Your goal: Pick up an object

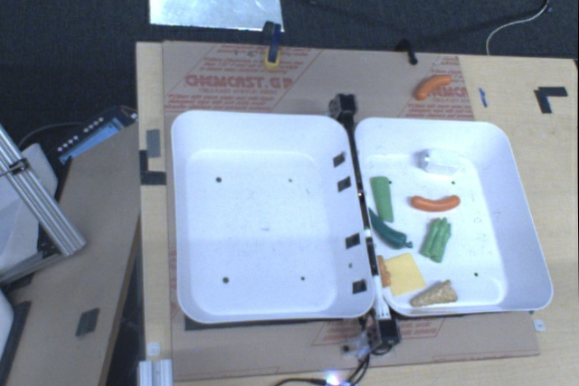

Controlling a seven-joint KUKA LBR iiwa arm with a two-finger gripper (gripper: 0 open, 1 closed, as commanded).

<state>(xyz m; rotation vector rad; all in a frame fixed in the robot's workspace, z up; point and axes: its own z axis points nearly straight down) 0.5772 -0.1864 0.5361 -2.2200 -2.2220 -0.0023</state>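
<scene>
Right bin [520,194] holds the candidates: orange sausage [435,202] mid-bin, green pepper [382,198] and teal piece [390,232] by the divider, green bundle [437,240], yellow cheese slice [403,273], tan piece [433,293]. Another orange sausage [432,86] lies on the bench behind that bin. Gripper state: cannot tell.

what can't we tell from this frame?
- Pale object in the right bin, camera view: washed out against the white floor, identity unclear.
- Teal item: one end runs behind the divider between the bins.
- Gear at the left edge: cut off by the frame.
</scene>
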